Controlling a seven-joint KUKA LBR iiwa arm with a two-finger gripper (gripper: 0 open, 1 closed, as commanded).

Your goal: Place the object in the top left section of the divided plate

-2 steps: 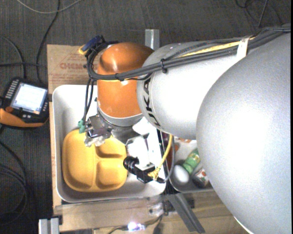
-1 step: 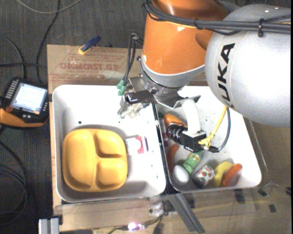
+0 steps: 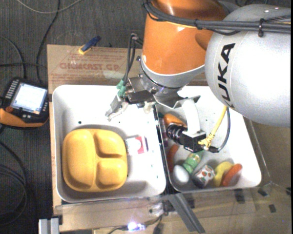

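Hand [image 3: 114, 109] hovers near left bin's [image 3: 58, 130] far edge, above yellow plate [image 3: 94, 159].

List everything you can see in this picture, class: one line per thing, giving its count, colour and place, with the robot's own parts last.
bins: two, white, side by side on the bench.
divided plate: one, yellow, in the left bin.
small card: one, white and red, beside the plate's right edge.
toy items: several, mixed colours, at the right bin's near end.
handheld controller: one, orange and black, on the floor, left.
arm: one, grey and orange, from the right.
pincer: one, metal, over the left bin's far end.
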